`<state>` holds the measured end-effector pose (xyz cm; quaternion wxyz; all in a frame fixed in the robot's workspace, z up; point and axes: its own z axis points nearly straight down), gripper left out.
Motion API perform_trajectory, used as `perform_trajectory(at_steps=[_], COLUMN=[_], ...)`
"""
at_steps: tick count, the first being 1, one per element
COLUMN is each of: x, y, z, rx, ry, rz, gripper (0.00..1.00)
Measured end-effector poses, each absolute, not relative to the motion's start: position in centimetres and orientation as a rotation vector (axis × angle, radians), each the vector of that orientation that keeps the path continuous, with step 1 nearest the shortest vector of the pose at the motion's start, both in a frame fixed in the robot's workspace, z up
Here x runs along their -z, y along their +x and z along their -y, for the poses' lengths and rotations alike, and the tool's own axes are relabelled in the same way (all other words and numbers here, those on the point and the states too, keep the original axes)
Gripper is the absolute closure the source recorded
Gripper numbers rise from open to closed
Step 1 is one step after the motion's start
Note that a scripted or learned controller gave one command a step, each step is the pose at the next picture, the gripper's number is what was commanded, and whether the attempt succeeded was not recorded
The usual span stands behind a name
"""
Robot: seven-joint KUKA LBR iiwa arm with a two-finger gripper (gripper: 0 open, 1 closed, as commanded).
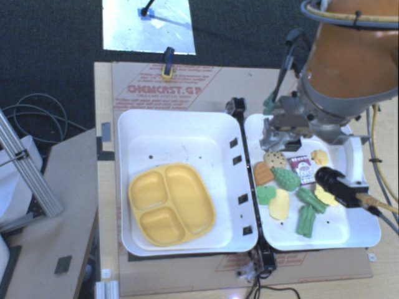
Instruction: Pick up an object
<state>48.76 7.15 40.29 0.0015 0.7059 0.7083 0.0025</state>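
The arm's gripper (277, 139) hung low over the far part of the right bin (361, 232), just above a heap of toy food; whether its fingers were open or shut could not be told. The heap lay near the divider between the bins: a cookie (275, 159), an orange piece (263, 174), a bumpy green piece (287, 179), a small red-and-white carton (302, 169) and a yellow piece (280, 205). Left of the divider, the left bin (187, 129) held a yellow compartment tray (171, 202).
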Motion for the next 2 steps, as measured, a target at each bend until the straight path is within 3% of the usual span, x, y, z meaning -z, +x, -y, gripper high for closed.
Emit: perform_trajectory(at_steps=[2], x=[-53.9], y=[48.6], z=[5.4], rx=[-0.009], ry=[2.220], rz=[-2.210], gripper=[1.00])
